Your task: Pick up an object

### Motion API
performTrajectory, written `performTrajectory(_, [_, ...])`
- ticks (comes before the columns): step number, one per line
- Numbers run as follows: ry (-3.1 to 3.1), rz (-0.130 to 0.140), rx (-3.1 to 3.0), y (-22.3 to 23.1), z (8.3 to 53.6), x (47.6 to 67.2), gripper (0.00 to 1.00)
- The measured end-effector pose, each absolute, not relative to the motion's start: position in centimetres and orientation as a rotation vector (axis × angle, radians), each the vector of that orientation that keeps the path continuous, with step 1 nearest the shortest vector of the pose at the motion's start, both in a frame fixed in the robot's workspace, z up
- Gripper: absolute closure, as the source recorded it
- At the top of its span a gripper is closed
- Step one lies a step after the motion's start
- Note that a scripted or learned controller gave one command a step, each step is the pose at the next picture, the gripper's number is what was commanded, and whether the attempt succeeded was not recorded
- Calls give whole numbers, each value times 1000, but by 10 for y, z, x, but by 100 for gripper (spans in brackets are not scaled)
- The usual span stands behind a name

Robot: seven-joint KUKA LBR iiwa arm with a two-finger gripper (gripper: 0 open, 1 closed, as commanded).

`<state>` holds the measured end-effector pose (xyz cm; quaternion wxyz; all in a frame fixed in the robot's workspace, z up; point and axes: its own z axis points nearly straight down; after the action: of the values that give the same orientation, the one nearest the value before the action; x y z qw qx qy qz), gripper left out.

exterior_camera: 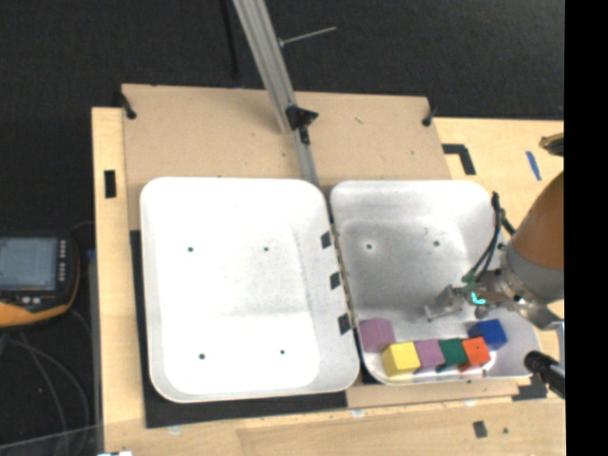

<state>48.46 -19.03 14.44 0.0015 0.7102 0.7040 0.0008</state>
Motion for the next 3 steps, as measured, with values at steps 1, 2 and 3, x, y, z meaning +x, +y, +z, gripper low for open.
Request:
performTrajectory(1, [2208, 3, 2230, -190, 144, 485, 0])
performTrajectory(2, [2207, 3, 2230, -190, 144, 485, 0])
performTrajectory(3, [2205, 3, 2231, -191, 144, 485, 0])
